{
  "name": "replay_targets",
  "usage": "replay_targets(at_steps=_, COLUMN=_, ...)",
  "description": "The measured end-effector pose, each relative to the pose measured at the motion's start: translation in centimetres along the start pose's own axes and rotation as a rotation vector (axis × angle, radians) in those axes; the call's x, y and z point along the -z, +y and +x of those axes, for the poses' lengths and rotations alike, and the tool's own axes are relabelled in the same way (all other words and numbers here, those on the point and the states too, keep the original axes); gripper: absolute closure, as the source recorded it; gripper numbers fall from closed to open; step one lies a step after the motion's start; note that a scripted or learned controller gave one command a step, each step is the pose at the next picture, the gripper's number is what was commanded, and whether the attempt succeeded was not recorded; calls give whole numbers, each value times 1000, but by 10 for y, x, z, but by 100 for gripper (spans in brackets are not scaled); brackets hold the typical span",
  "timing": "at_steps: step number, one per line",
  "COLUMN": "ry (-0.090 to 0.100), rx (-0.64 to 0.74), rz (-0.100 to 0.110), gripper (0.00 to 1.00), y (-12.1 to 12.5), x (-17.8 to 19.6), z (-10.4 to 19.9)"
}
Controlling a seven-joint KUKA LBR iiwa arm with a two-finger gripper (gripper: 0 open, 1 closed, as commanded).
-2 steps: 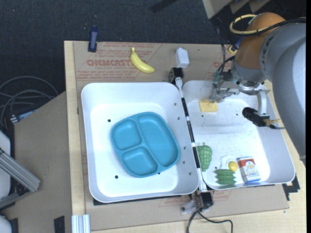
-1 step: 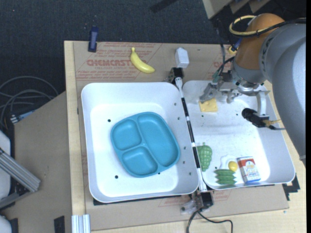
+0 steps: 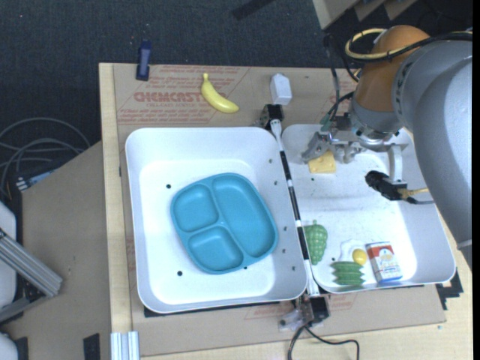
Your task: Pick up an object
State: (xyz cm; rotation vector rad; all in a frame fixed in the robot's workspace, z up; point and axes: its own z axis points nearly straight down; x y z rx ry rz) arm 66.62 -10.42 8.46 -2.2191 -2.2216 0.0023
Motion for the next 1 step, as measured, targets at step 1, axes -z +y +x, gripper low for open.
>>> replay_targets(at_steps=1, ry=-4, rx=1, rz=-9, gripper=100, y=3, x=14, z=-1)
